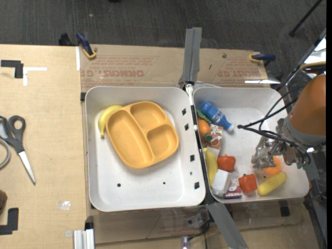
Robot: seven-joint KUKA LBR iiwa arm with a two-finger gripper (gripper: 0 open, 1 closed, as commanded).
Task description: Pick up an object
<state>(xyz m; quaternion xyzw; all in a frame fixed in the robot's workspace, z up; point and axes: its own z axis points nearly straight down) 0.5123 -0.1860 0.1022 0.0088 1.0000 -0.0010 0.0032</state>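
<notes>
My gripper (pixel 263 157) is low in the right bin (pixel 249 100), near its right side. Beside and partly under it lies a small orange object (pixel 275 165). A yellow corn cob (pixel 271 183) sits just in front of the gripper, with a red piece (pixel 248 182) to its left. Along the bin's left wall are a blue bottle (pixel 215 115), an orange fruit (pixel 204 126), a red pepper (pixel 226 163), a long yellow item (pixel 211 163) and a white packet (pixel 220 180).
The left bin (pixel 104 191) holds a yellow divided plate (pixel 142 134) with a banana (pixel 105 117) tucked under its left rim. Black cables (pixel 270 115) run across the right bin's back toward the arm. Scissors (pixel 19 144) lie on the bench at far left.
</notes>
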